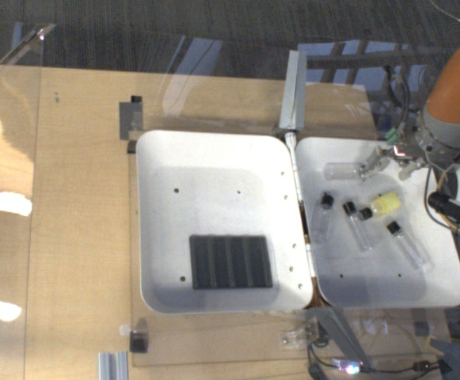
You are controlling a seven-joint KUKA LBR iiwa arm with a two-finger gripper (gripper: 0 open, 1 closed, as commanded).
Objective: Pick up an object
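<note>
Lying in right bin (451,291) – clear vials, yellow object (385,204); left bin (158,212) – black grille (230,261); gripper (388,158) state unclear.

Several small clear vials with black caps (359,226) lay flat and scattered across the middle of the right bin (451,295). Among them, a little yellow bottle (385,204) lay on its side, nearer the bin's far edge.
</note>
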